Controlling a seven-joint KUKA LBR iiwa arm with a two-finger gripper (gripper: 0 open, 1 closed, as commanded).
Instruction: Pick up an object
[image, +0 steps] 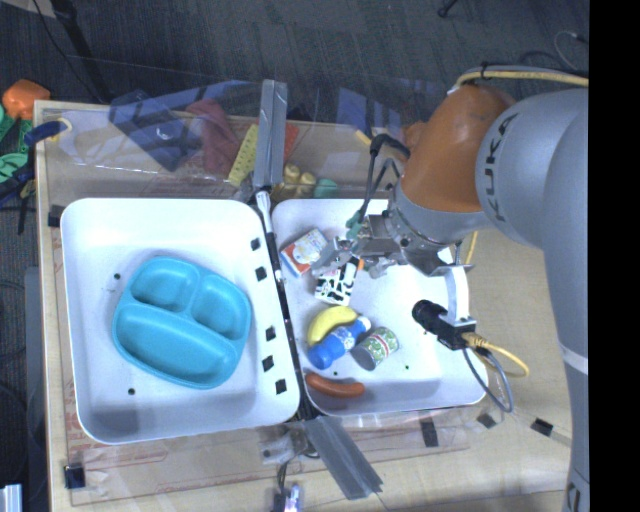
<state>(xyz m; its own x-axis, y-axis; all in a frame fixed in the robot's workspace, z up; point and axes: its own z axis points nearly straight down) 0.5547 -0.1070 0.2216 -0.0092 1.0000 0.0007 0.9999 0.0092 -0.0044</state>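
My gripper (349, 260) hangs low over the upper middle of the right bin (430, 385). Directly below and left of it lies a black-and-white patterned block (336, 286), touching or nearly touching the gripper's tip. A red-and-white carton (303, 250) lies just to the left. Toward the front sit a yellow banana (333, 321), a blue bottle (330, 347), a green can (378, 347) and a red sausage (335, 386). The wrist hides the bin's back right part.
The left bin (90, 250) holds a blue divided plate (183, 320). A black divider with clips (270, 300) separates the bins. A black cable plug (437, 322) hangs off the arm over the right bin. Toys and cloth lie behind the bins.
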